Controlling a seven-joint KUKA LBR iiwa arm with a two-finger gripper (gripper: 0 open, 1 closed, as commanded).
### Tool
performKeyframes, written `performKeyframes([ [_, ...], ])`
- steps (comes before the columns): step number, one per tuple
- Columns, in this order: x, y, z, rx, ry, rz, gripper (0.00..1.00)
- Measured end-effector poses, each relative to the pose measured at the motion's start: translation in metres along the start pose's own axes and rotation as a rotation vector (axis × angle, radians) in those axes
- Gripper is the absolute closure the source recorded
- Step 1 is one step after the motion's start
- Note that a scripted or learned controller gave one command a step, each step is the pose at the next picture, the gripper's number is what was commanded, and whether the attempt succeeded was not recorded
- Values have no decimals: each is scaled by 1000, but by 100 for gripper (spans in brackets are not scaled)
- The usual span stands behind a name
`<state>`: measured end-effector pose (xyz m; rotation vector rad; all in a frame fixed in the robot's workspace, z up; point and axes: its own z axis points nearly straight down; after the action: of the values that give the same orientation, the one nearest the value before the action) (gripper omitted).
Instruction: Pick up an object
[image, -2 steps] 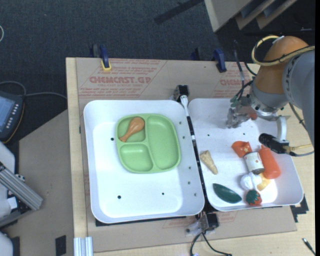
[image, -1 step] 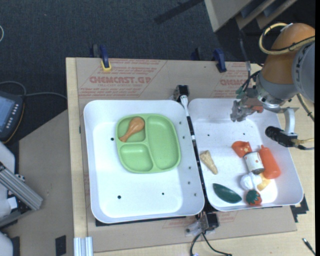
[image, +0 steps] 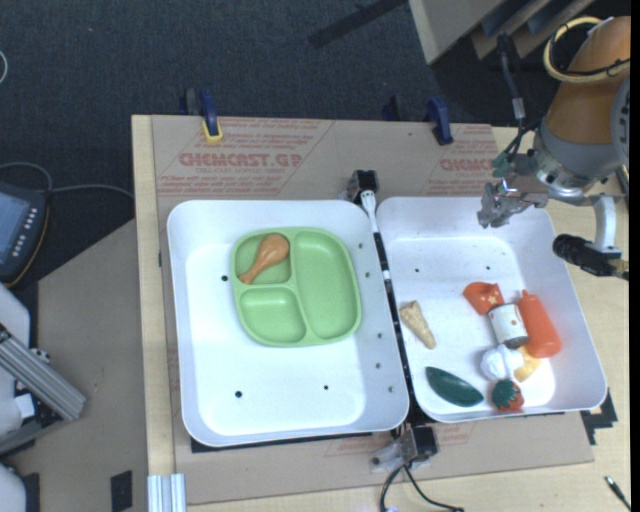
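The pincer (image: 497, 208) hangs over the right bin's (image: 440, 225) far rim, presumably poised to choose. Whether it is wide or narrow, I cannot tell. The toys cluster in the near corner, well apart from it.

It was a robotics lab: a board-topped bench (image: 300, 150) held by blue clamps (image: 437, 118), two white bins (image: 200, 400), loose cables (image: 420, 490), and dark carpet (image: 150, 60) around it.

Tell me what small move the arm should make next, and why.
Probably carry the gripper toward the near-right of the right bin and lower it over the orange carrot-like toy. The gripper hangs over the bin's bare far edge, while the toys lie clustered nearer the front.
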<state>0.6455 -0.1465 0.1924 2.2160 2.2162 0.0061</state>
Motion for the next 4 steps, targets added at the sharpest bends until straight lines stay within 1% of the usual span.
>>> performKeyframes([
  [1,0,2,-35,1,1,-1,100],
  [2,12,-49,-34,13,4,2,100],
  [3,42,-101,-41,13,5,-1,100],
  [4,65,-138,-41,13,5,-1,100],
])
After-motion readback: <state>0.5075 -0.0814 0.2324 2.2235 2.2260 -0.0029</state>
